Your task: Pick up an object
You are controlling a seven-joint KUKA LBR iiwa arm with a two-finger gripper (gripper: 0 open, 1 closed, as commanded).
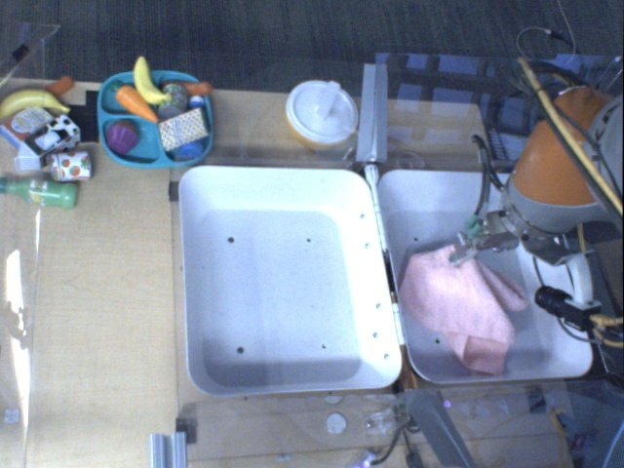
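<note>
A crumpled pink cloth (463,305) lies in the right bin (429,198), spreading from the bin's middle toward its near right corner. My gripper (472,245) reaches in from the right and hangs low over the cloth's far upper edge, at or just above the fabric. The grey arm with its orange band (551,164) rises behind it over the bin's right side. Whether the tip touches the cloth is not clear from this angle.
The left bin (283,281) sits beside the right one, with a metal divider (375,178) between them. Beyond the bins stand a white lidded bowl (322,113) and a blue tray (156,120) of toy food. More toys (44,130) lie at the bench's far left.
</note>
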